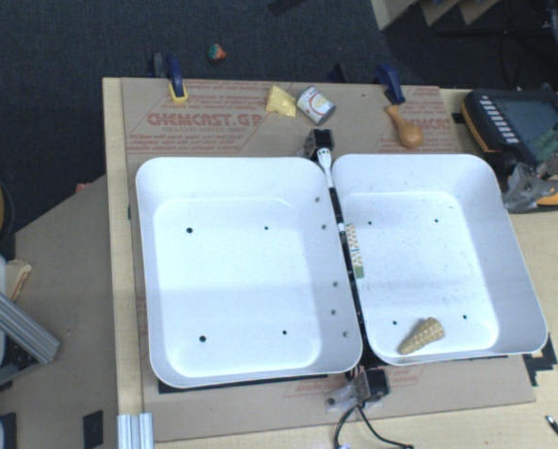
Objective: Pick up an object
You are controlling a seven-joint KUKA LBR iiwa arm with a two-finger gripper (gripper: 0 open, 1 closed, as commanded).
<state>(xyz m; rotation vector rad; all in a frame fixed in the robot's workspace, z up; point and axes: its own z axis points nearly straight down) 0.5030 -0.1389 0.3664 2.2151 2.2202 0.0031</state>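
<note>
Your target, the cone point(420, 336), lies tilted in the right bin point(504, 251), near its front wall. Come down across its narrow width, clear of that wall. The gripper's state I cannot tell.

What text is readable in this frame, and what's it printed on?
"CHEMCAST G P": red print on the brown board behind the left bin; the last letters are uncertain.
Red print on the same board behind the right bin: too partial to read.
Strip label on the seam between the bins: too small to read.
Small box on the board: markings blurred.
</note>
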